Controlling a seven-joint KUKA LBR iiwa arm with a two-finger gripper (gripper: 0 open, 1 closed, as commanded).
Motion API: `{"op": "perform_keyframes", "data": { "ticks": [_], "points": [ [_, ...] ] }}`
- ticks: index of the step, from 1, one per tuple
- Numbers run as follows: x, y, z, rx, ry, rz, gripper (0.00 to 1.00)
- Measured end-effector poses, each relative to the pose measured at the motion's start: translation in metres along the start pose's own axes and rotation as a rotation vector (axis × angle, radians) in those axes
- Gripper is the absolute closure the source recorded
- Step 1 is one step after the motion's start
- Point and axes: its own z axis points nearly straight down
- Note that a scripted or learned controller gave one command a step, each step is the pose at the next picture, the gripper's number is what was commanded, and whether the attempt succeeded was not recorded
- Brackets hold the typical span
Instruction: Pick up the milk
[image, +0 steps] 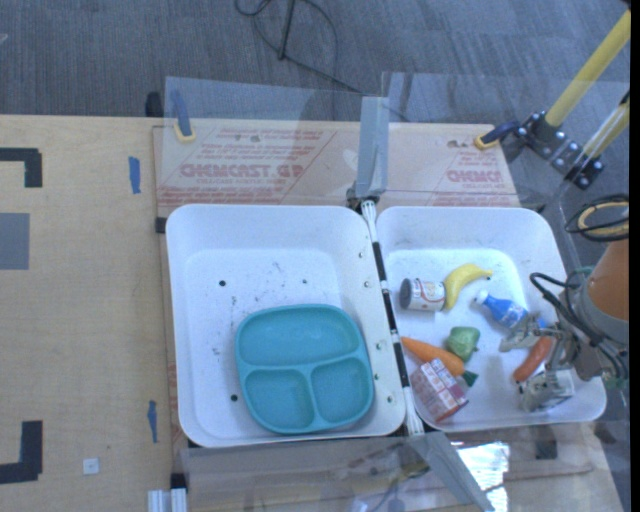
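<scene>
Camera view | gripper (545, 392) low in right bin (570, 250), finger state unclear | milk (438, 389) near carrot (432, 353), apart from gripper

- The bench (80, 330) has a pale wooden top that runs across the left and under both bins.
- Black angular marks (22, 165) and short strips of blue tape (134, 174) sit on its bare left part.
- The left bin (200, 240), white and shallow, rests on the bench, its floor flecked with dark specks.
- The right bin (440, 230) rests just beside it, the two touching along their inner rims.
- A clear sheet with red lettering (250, 160) lies flat on the bench behind both bins.
- A grey post (373, 150) stands at the back, in line with the seam between the bins.
</scene>
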Motion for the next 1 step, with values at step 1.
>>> {"op": "perform_keyframes", "data": {
  "ticks": [1],
  "points": [
    [-0.0323, -0.0089, -0.0306, 0.002, -0.006, -0.117, 0.00]
  ]
}}
